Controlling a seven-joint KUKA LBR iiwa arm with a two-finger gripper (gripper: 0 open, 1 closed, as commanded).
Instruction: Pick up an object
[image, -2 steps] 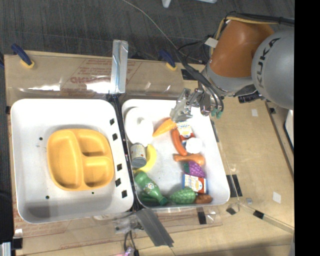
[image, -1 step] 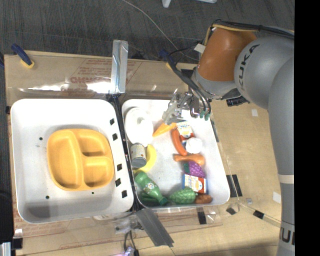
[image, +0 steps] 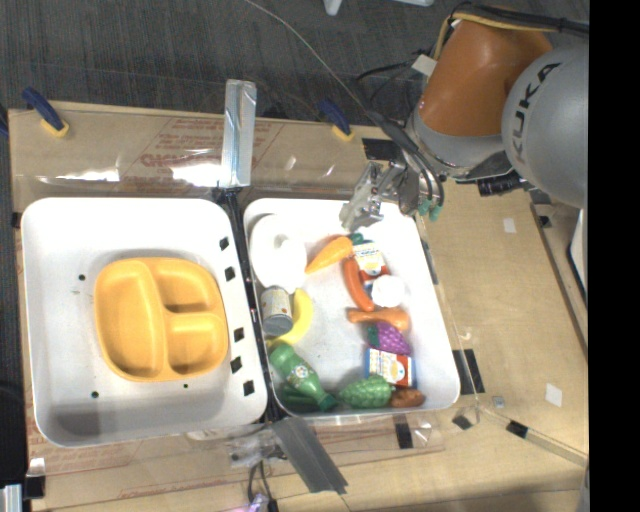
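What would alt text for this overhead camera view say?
A grey robot arm holds its gripper above the back edge of the right white bin, which is full of toy food. The left bin holds a yellow divided tray.

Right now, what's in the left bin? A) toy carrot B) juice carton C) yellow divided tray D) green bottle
C: the yellow divided tray lies alone in the left bin; the toy carrot, green bottle and juice carton are all in the right bin.

Pincer (image: 365, 207) above the toy-filled right bin (image: 440, 330), yellow divided tray (image: 160, 318) in the left bin (image: 40, 300)
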